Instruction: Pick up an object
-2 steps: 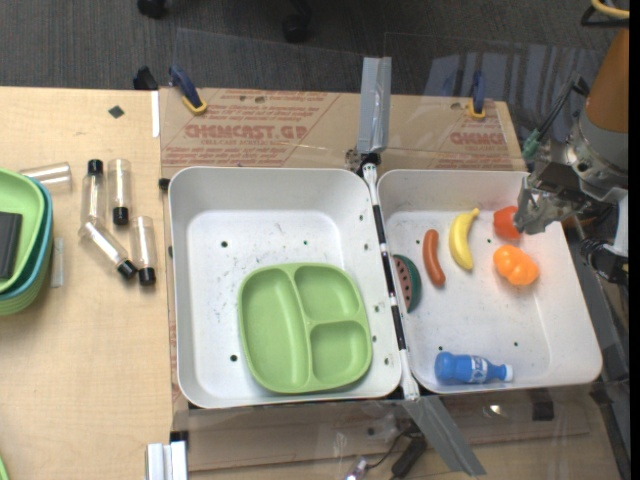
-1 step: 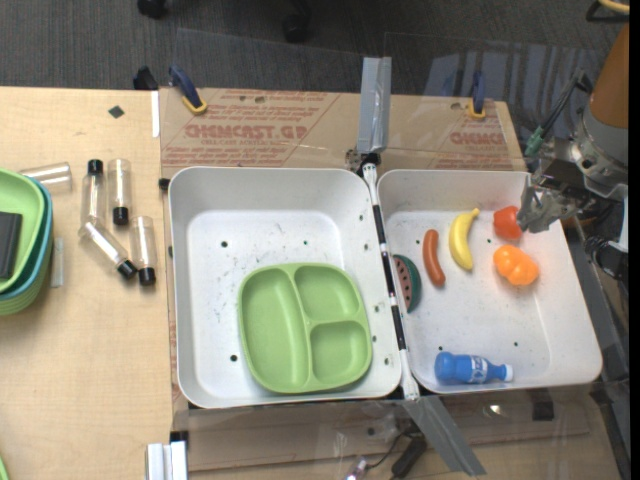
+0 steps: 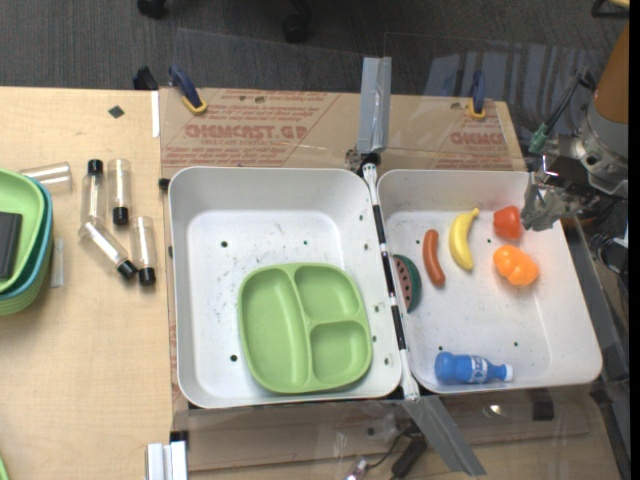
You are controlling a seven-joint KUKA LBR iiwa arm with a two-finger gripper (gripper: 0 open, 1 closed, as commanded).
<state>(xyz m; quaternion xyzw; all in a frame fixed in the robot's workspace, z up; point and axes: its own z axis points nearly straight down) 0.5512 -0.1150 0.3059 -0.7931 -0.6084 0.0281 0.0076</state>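
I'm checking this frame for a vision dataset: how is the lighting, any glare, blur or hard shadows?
Camera view: even, soft overhead light; the white bins look bright but keep their scuff marks, no blown-out glare. Shadows are faint, just under the banana and blue bottle. Objects are sharp; the gripper at the right bin's edge is dark and slightly soft.

- The cardboard sheet [image 3: 300,128] lying under and behind the two bins bears red printed lettering. Behind the left bin the large line reads roughly "CHEMCAST GP", with smaller red lines above and below it that are too small to read.
- Behind the right bin the same red print repeats on the cardboard, cut off and partly hidden; only fragments show.
- The blue bottle [image 3: 470,369] has a white label, whose print is too small to read.
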